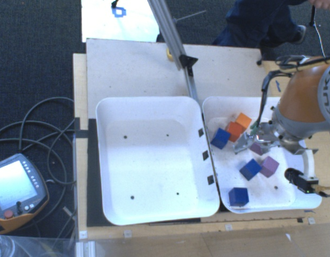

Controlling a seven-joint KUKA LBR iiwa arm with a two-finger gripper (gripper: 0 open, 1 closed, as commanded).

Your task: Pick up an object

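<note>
Camera view: gripper [245,143], its state impossible to tell, sits low among crowded blocks [236,128] in the right bin [215,108]; neighbours may jam or deflect a grasp.

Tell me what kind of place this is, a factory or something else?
More likely a robotics lab than a factory: a robot arm works over two white bins of coloured blocks, a teach pendant with cables lies on dark carpet, and a person stands nearby.
</note>
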